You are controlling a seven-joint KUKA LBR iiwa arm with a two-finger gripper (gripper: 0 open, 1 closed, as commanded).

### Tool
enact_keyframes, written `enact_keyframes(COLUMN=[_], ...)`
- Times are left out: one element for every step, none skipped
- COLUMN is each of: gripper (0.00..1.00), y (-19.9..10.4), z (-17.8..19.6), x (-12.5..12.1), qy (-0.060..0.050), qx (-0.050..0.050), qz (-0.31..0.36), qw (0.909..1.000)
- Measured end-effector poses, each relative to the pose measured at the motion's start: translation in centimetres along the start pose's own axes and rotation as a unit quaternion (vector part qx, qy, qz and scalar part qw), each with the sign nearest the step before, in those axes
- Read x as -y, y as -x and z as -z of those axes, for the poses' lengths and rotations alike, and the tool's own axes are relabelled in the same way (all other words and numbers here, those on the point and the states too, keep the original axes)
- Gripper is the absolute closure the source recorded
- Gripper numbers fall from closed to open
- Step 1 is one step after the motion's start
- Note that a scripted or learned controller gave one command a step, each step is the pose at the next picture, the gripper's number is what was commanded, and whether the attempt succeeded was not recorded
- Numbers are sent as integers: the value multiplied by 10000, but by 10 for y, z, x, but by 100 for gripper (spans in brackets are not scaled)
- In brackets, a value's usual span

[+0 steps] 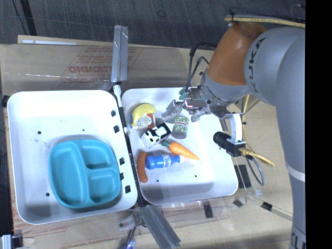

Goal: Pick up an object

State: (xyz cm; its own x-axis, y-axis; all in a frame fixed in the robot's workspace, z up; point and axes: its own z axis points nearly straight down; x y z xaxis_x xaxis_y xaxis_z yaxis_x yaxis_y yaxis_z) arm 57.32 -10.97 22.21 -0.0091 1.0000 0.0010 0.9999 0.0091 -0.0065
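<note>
While the left bin point(31, 113) holds a blue divided plate point(84, 173) lying flat toward its near side, the right bin point(218, 183) carries a cluster of small things. Nearest the divider sit a yellow toy point(142, 113), a black-and-white die point(152, 136) and a red-orange sausage point(141, 167). Beside them lie a blue bottle point(162, 162) and a carrot point(181, 150), touching. A small green-labelled can point(180, 127) stands upright just under the pincer point(182, 109), whose grip I cannot tell. Farther right, the grey arm point(270, 61) reaches in over the surface point(270, 134).
</note>
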Motion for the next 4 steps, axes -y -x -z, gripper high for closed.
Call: enact_keyframes(gripper=[0, 0, 0, 0], y=[45, 76, 90, 31], z=[-119, -131, -64, -119], x=[-32, 57, 62, 47], qy=[32, -16, -9, 26], qx=[11, -132, -87, 4], qz=[202, 107, 67, 722], qw=[9998, 9999, 9999, 9974])
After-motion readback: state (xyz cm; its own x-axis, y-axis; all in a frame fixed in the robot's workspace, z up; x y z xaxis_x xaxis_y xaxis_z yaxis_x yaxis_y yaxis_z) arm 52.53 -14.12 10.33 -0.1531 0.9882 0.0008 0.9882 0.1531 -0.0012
